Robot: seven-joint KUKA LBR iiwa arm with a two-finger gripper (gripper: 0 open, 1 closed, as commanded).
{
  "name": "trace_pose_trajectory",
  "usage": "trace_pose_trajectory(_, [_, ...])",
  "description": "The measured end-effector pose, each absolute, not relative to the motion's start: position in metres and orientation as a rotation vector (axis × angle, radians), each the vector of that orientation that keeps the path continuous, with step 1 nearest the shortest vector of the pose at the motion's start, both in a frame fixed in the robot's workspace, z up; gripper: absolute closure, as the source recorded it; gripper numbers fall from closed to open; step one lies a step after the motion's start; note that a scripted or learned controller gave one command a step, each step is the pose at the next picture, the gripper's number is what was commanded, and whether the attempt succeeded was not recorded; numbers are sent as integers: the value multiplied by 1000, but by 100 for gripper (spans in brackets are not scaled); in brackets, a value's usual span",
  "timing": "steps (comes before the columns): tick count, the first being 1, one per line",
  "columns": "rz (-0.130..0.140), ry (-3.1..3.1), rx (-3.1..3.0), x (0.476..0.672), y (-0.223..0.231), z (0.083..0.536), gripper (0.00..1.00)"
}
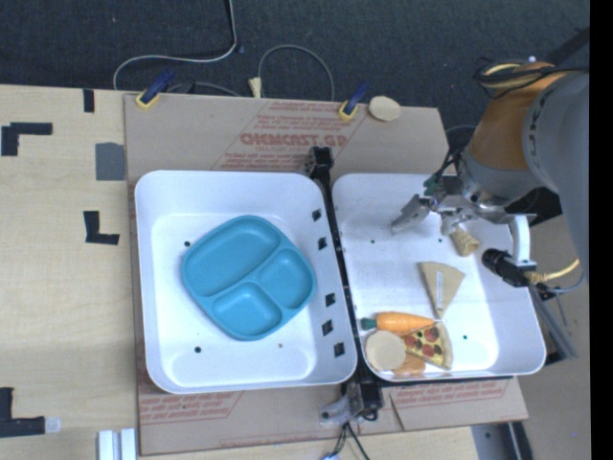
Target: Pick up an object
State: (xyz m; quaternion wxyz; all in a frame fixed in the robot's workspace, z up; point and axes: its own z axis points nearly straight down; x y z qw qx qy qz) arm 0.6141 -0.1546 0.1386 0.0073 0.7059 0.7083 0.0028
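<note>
My gripper (428, 218) hangs over the back part of the right bin (369, 199), with its fingers spread and nothing between them. A small tan cork-like piece (465, 241) lies just to the right of the fingers. Nearer the front sit a pale cheese wedge (440, 284), an orange carrot (402, 322), a pizza slice (430, 347) and a round bread piece (386, 351).
The left bin (158, 257) holds a blue divided plate (249, 276). A black divider (329, 247) with clips runs between the bins. A round tan object (384, 108) lies on the cardboard behind the right bin. Cables trail at the back.
</note>
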Motion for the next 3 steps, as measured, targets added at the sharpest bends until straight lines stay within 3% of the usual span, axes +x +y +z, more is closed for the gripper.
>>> trace_pose_trajectory(1, [2, 2218, 2221, 563, -187, 84, 0])
trace_pose_trajectory(2, [1, 2214, 2215, 566, -188, 98, 100])
trace_pose_trajectory(3, [5, 2219, 2216, 558, -182, 191, 100])
